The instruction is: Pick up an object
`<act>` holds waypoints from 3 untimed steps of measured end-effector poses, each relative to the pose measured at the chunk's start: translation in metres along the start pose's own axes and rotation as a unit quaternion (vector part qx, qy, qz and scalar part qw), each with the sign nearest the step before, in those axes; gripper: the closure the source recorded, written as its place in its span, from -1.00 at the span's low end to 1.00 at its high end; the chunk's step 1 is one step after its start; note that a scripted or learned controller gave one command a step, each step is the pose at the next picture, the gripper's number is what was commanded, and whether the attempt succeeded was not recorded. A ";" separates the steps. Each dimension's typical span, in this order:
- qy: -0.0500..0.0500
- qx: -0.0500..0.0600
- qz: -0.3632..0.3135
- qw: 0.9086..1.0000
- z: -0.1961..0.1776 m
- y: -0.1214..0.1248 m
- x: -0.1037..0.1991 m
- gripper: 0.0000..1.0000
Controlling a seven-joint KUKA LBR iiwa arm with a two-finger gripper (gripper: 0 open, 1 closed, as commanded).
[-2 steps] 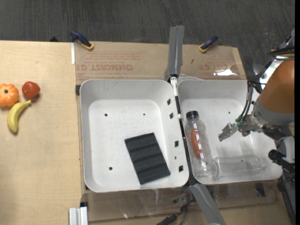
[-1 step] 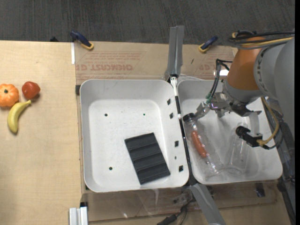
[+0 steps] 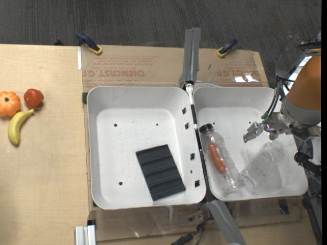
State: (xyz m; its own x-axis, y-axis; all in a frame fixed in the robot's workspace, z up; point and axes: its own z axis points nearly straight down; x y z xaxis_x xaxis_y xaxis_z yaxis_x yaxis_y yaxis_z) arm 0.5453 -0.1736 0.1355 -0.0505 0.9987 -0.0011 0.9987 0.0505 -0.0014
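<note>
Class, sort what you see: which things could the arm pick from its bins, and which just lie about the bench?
For the job:
clear bottle
clear cup
black ridged block
pincer

Lying about:
banana
orange
red fruit
blue clamps

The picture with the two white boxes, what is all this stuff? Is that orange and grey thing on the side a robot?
Yes. It's a robot arm reaching in from the right, and the camera looks down from above. At its end is a gripper, like a two-fingered hand, hanging over the right bin. Nothing can be seen between its fingers. In that bin lie a clear bottle with something orange inside and a clear cup on its side. The left bin has a dark ridged block. On the wooden table at the left sit toy fruits: an orange, an apple and a banana.
</note>
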 end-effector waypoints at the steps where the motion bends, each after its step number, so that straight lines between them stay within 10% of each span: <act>1: -0.004 -0.001 -0.021 1.000 0.033 -0.021 0.058 -1.00; 2: 0.000 -0.001 0.034 0.999 -0.042 -0.040 0.001 -1.00; 3: -0.004 -0.001 0.096 0.995 0.043 -0.009 0.062 -1.00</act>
State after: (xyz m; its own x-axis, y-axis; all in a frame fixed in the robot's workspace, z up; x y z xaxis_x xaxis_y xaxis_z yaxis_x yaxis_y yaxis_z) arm 0.5332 -0.1122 0.0920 0.1416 0.9899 -0.0090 0.9899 -0.1416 0.0020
